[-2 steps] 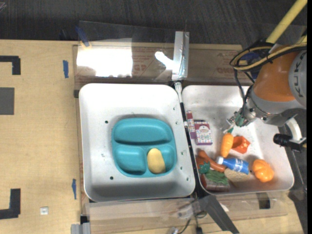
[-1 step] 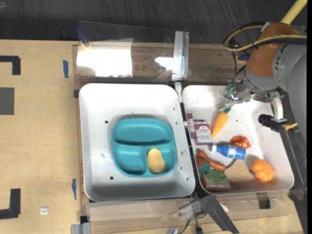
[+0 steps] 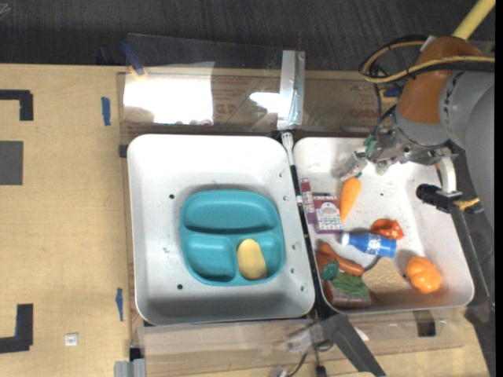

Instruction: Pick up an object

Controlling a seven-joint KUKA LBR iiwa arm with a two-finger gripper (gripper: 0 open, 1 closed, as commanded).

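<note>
My gripper [image 3: 368, 155] hangs over the back part of the right bin [image 3: 452, 234], below the arm's orange band. An orange carrot [image 3: 350, 195] lies just in front of it and slightly left, apart from it. Further forward in the same bin lie a purple-and-white box [image 3: 325, 211], a blue bottle [image 3: 372, 245], a red piece [image 3: 387, 228], an orange fruit [image 3: 424, 274], a tan cracker [image 3: 383, 276], a red sausage [image 3: 343, 261] and green leaves [image 3: 346, 285]. I see nothing held in the gripper.
The left bin [image 3: 153, 210] holds a teal divided plate [image 3: 228, 214] with a yellow potato-like object [image 3: 251, 258] in its front right compartment. A clear panel [image 3: 204, 93] stands behind the bins. Cables [image 3: 393, 57] loop above the arm.
</note>
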